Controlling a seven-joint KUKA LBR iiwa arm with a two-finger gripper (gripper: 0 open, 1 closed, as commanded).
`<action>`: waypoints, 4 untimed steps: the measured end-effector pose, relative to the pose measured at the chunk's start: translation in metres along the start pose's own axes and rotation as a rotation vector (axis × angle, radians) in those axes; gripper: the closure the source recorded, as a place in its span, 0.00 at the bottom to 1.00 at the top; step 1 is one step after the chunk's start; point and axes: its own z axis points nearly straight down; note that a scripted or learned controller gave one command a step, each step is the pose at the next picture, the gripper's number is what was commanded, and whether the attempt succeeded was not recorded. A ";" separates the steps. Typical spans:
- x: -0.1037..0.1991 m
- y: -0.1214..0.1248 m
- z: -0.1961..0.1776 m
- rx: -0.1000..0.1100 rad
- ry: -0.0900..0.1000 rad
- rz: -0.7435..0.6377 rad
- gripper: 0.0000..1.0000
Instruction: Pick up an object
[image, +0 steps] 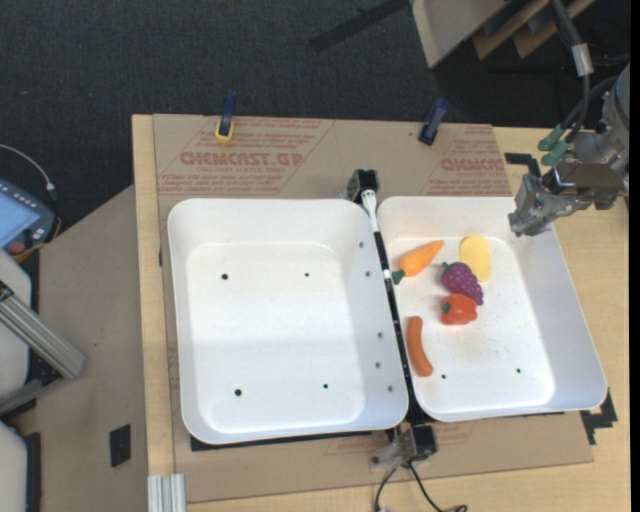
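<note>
A KUKA arm's gripper (527, 218) hangs above the far right rim of the right bin (560, 300), carrying nothing; how wide it stands cannot be told. The toy food lies down and to the left of it, clustered in the bin's near-left part: a carrot (420, 257) angled toward the divider, a yellow lemon (477, 255) touching purple grapes (463, 281), a red pepper (458, 311), and a sausage (419, 345) lying lengthwise beside the bin wall. The lemon sits nearest. The left bin (200, 300) flanks it on a cardboard-topped bench (300, 150).
</note>
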 end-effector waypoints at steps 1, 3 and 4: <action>0.046 0.016 0.021 0.013 0.000 0.006 1.00; 0.081 0.054 -0.084 0.001 0.000 0.006 1.00; 0.081 0.054 -0.091 0.004 -0.001 0.007 1.00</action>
